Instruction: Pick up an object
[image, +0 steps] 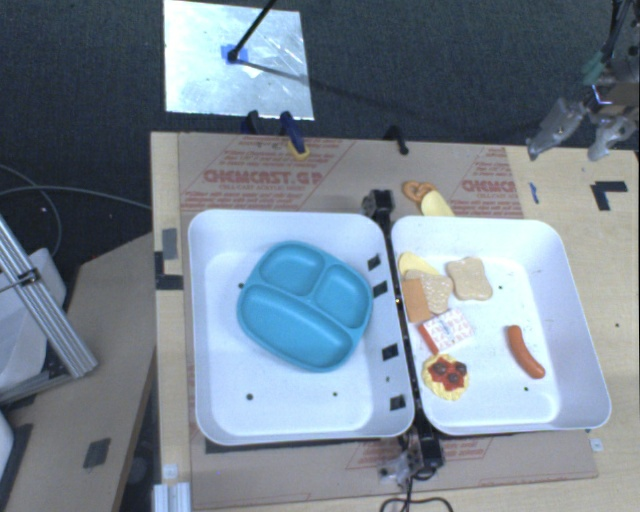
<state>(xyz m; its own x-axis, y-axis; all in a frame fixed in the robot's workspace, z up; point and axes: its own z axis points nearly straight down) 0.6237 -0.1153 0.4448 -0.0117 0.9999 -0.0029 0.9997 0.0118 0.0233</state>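
My gripper (573, 148) hangs above the bench's far right corner, beyond the right bin (575, 300), with its two fingers apart and nothing between them. In the right bin lie a toast slice (469, 278), a brown cracker (428, 294), a yellow cheese wedge (414, 264), a red-and-white packet (447, 328), a red sausage (526, 352) and a small pizza piece (447, 376). A blue divided plate (305, 305) lies in the left bin (215, 400).
A yellow piece (437, 205) and a brown pretzel-like piece (415, 189) lie on the cardboard just behind the right bin. A blue clamp (292, 132) sits at the bench's back edge. A metal frame (40, 310) stands at the far left.
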